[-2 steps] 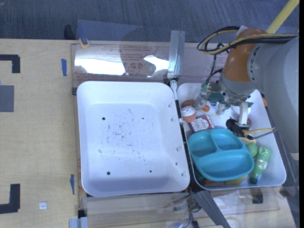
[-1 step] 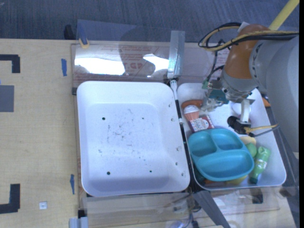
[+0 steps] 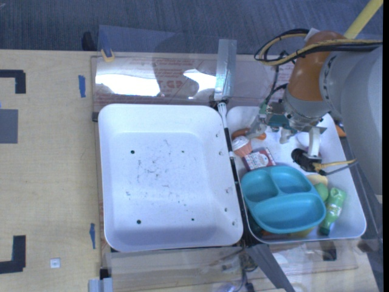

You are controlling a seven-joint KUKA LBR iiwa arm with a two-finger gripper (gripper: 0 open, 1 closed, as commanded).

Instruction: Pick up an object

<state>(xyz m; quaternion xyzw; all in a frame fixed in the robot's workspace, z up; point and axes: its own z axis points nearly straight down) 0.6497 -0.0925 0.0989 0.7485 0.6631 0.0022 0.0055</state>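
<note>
Blue three-compartment plate (image 3: 285, 207), tilted

No text, number or brand can be read anywhere. The small red and white packet (image 3: 258, 159) lying in the right white bin (image 3: 351, 224), just above the blue divided plastic plate (image 3: 282, 199), carries printing, but it is too small and blurred to make out. The clear plastic sheet (image 3: 158, 78) behind the left white bin (image 3: 164, 175) shows faint reddish marks that may be lettering, washed out by glare and not legible.
</note>
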